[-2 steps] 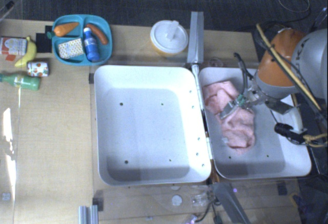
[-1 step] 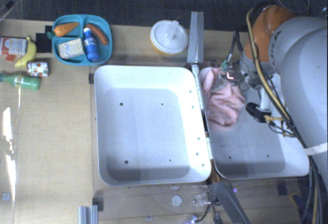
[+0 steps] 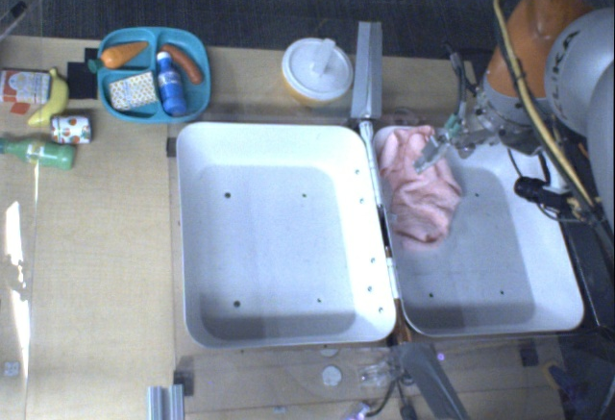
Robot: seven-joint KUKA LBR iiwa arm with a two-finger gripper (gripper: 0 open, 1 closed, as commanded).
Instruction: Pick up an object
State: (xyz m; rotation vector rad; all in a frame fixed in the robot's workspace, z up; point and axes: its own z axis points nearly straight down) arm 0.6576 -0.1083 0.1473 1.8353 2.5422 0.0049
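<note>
A crumpled pink cloth (image 3: 420, 184) lies in the upper left part of the right white bin (image 3: 500, 274), against the wall shared with the left bin. My gripper (image 3: 439, 148) is down at the cloth's upper right edge, its tip over or touching the fabric. The grey arm with its orange band (image 3: 533, 24) reaches in from the right above that bin's far corner. The cloth rests on the bin floor.
The left white bin (image 3: 269, 245) sits beside the right one. Behind the bins are a white lidded cup (image 3: 317, 69), a blue divided plate (image 3: 197, 58) with toy food, and at far left a banana (image 3: 53, 98), a small can (image 3: 70, 129) and a green bottle (image 3: 38, 153).
</note>
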